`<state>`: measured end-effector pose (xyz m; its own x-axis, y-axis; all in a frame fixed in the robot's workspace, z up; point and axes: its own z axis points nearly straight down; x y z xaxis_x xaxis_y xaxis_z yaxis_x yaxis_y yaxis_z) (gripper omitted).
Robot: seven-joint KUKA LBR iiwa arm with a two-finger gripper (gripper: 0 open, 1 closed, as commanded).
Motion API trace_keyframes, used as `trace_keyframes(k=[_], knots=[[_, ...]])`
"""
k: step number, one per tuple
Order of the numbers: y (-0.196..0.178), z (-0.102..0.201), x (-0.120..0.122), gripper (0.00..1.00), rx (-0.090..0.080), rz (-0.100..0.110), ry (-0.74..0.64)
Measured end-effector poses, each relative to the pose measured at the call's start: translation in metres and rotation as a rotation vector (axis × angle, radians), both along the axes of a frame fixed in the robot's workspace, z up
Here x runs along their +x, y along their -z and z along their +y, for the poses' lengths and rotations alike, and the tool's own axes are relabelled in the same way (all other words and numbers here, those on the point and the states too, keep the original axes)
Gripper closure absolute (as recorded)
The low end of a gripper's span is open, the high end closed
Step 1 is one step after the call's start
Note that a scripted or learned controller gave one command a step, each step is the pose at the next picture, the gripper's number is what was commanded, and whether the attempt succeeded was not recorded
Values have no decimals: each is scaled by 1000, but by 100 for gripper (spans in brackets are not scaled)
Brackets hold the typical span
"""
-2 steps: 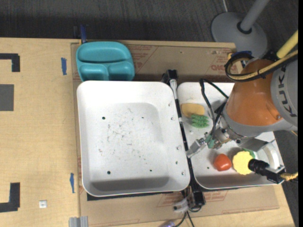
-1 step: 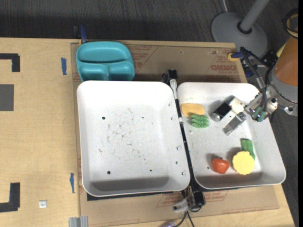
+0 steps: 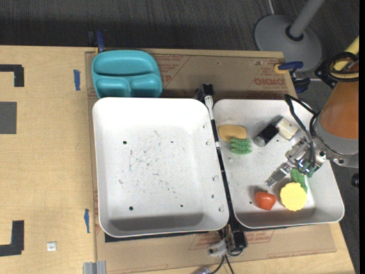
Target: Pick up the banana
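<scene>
A pale yellow, rounded piece lies at the back left of the right bin; it is the most banana-like thing here, though I cannot tell for sure. My gripper hangs low over the right half of that bin, well to the right and in front of that piece. It sits just above a bright yellow round thing with a green top. Nothing is visibly held.
A green leafy piece touches the front of the pale yellow piece. A red tomato-like thing lies left of the bright yellow one. The left bin stands beside the right bin. A teal divided tray sits behind it.
</scene>
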<state>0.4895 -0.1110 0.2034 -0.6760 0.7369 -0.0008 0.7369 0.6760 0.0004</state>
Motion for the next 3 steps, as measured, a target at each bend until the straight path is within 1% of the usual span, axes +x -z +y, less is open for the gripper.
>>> trace_keyframes(k=[1,2,3], knots=[[103,-19,-10,0,1,1,-48],[118,13,-10,0,2,1,346],[108,14,-9,100,3,-2,346]])
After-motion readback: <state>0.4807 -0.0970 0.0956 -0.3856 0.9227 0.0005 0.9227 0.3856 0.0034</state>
